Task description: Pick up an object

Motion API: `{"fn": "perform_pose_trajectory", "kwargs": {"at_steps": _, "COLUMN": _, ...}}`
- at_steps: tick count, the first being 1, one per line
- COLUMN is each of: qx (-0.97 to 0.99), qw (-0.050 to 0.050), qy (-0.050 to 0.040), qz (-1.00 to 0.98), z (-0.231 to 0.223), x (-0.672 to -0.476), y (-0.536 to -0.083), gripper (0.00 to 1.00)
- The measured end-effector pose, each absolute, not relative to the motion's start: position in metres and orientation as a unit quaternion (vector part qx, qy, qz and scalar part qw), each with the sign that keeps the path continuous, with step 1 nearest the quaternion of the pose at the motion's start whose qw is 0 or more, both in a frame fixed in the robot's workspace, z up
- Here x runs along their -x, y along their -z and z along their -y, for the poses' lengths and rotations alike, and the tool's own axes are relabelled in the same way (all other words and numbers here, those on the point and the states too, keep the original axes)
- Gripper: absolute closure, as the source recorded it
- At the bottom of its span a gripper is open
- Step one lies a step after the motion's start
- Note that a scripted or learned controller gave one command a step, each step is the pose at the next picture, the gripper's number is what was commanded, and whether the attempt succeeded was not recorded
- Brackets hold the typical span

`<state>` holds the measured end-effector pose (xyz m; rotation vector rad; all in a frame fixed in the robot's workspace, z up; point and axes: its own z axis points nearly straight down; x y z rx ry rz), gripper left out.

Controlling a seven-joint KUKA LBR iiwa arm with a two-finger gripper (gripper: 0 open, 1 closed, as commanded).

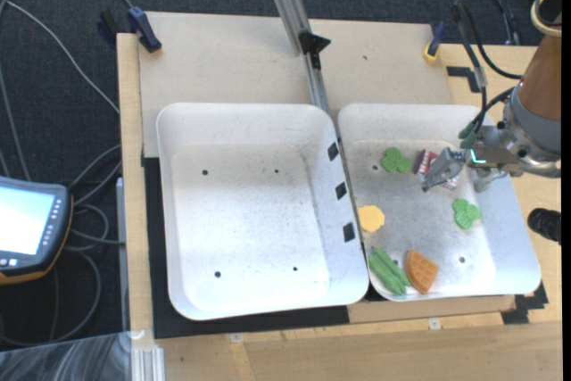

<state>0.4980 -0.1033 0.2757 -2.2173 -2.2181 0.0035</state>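
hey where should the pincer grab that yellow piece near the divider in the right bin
Probably straight down from above, closing across the yellow piece through its middle. It lies flat, apart from the other objects, but close to the right bin inner wall, so side approaches look cramped.

Two bins sit side by side on the bench (223,58): left bin (178,125), right bin (513,254). All objects lie in the right bin. Leaf-shaped piece (396,161) near the far-left part; wrapped item (436,165) just right of it, under the gripper (453,171). Second leafy piece (466,213) toward the right edge. Round piece (370,218) at the left wall. Long piece (387,269) and waffle-like piece (422,270) side by side at the near edge.
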Motion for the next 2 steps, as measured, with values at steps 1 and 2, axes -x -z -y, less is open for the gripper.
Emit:
{"fn": "perform_pose_trajectory", "kwargs": {"at_steps": 1, "qx": 0.707, "qw": 0.001, "qy": 0.0003, "qz": 0.707, "z": 0.103, "x": -0.499, "y": -0.277, "gripper": 0.00}}
{"fn": "perform_pose_trajectory", "kwargs": {"at_steps": 2, "qx": 0.707, "qw": 0.004, "qy": -0.0016, "qz": 0.707, "z": 0.096, "x": -0.491, "y": -0.225, "gripper": 0.00}}
